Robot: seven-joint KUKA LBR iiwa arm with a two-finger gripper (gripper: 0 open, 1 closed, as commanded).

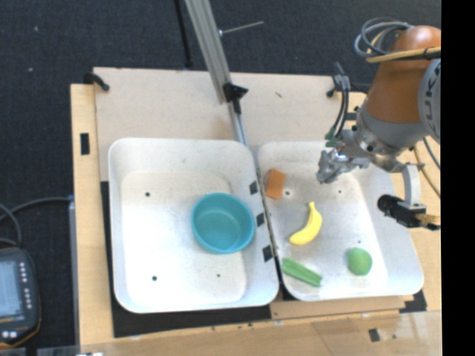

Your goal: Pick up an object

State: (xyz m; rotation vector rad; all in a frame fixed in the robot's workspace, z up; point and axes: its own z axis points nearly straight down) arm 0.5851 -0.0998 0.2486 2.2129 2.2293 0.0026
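Gripper (pixel 329 170) sits in the upper right of the frame, over the upper part of the right bin (pixel 386 213), hanging from the grey and orange arm (pixel 397 87) that enters from the right edge. Its tip is a small grey shape seen from above; whether it is spread or closed cannot be told at this resolution, and nothing can be seen in its grasp.

Right bin contents, four items:
- Orange block (pixel 274 184), at the bin's upper left, close to the divider between the bins. It lies to the left of the gripper and slightly lower in the frame, near but apart from it.
- Banana (pixel 307 225), yellow, roughly centre of the bin, curved and running from upper right to lower left. It lies below the gripper and a little left, with clear white bin floor between them.
- Green oblong item (pixel 301 271), at the bin's lower left, lying at a slant just below the banana's lower end. Identity not clear.
- Green round fruit (pixel 359 262), lime-like, lower right of the bin, well apart from the gripper.

Left bin (pixel 133 199) holds a blue bowl (pixel 223 222), upright, open side up, toward the bin's right side near the divider.

Metal rail (pixel 211 43) runs at a slant from the top of the frame down to the junction of the two bins. Both bins rest on a wooden bench (pixel 163 102). Handheld pendant (pixel 15 291) sits at the lower left edge of the frame, off the bench.
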